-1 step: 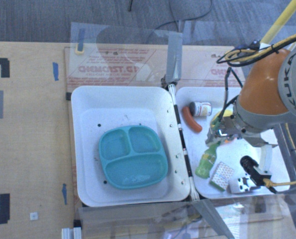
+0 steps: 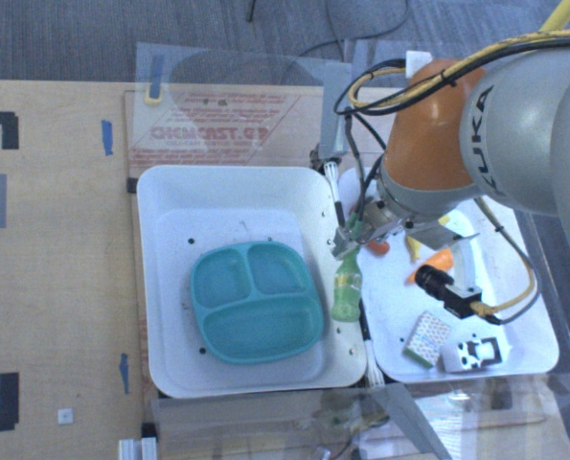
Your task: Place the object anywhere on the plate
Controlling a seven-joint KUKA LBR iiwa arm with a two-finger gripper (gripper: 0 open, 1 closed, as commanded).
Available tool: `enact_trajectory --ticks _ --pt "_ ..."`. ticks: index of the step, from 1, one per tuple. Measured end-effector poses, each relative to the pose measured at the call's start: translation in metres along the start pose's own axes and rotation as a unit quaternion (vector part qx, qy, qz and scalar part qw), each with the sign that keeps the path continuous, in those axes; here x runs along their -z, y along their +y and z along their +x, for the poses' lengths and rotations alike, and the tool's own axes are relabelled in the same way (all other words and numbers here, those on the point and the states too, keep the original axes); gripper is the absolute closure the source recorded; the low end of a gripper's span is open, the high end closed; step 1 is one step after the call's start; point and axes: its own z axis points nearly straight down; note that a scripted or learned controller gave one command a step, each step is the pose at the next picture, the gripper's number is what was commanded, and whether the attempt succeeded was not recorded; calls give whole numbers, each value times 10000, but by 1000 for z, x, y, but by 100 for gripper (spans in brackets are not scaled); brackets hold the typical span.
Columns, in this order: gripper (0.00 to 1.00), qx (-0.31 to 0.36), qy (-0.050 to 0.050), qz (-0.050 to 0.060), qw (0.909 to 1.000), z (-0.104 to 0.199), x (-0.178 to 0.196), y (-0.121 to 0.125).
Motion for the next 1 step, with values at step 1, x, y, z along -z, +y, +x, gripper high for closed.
enact_trajectory --ticks 1 --pt "0 1 0 0 10000 0 0 0"
